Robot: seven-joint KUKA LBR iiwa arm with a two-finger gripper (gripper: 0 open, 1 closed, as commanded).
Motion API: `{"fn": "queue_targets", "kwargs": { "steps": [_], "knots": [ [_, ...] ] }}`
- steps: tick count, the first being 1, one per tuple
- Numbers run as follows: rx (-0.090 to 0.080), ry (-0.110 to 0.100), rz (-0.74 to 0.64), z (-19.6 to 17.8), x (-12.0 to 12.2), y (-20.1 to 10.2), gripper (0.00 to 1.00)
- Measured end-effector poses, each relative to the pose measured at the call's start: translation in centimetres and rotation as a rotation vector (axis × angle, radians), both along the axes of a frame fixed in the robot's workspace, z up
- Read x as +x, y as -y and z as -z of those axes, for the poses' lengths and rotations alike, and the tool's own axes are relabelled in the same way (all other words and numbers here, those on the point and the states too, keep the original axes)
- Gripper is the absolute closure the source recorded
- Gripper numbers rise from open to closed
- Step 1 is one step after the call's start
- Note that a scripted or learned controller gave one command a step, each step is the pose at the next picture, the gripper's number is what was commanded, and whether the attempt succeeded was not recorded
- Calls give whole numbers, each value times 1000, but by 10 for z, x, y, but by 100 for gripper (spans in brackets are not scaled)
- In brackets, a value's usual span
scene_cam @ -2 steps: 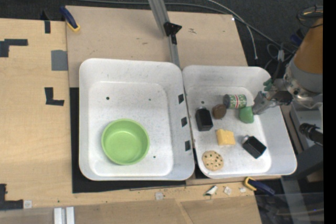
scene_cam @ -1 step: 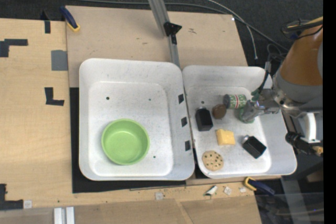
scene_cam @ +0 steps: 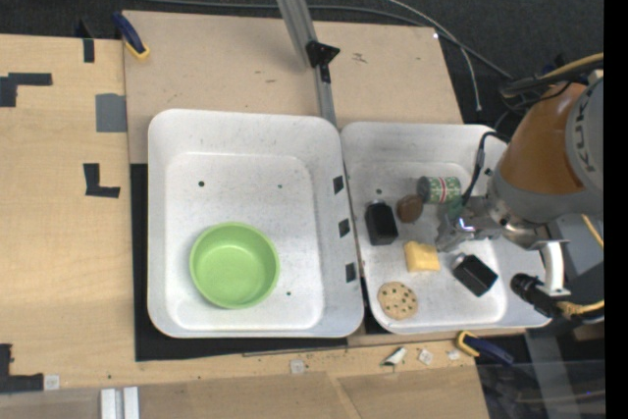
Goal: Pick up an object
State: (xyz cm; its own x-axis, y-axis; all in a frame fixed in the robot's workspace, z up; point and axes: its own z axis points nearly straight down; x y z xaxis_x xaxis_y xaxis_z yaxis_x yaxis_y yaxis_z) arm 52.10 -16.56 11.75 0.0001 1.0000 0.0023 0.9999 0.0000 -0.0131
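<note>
Two white bins are sitting side by side on the bench. The left bin is holding just a lime green bowl, sitting upright toward its front-left corner, well apart from everything else.

The right bin is where all the clutter is hanging out. Going roughly left to right: a black block is standing near the bin's left wall, a small brown rounded thing is sitting just beside it, and a little can with a green label is lying on its side just right of that. Toward the front, a yellow wedge that looks like cheese is lying near the middle, a round cookie with dark chips is lying near the front-left corner, and another black boxy piece is lying tilted to the right of the wedge.

The arm is reaching in from the right, grey with its orange band, and the gripper is hovering low over the right bin, in the gap between the can, the wedge and the tilted black piece. Honestly can't tell how the fingers are set; that bit is just a shiny blur, and nothing is visibly sitting between them.

Every object is resting on the bin floors, none lifted.
</note>
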Motion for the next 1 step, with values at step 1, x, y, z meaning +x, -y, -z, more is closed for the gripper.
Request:
{"fn": "queue_targets", "kwargs": {
  "steps": [1],
  "knots": [
    [2, 4, 0, -15, 2, 0, 100]
  ]
}}
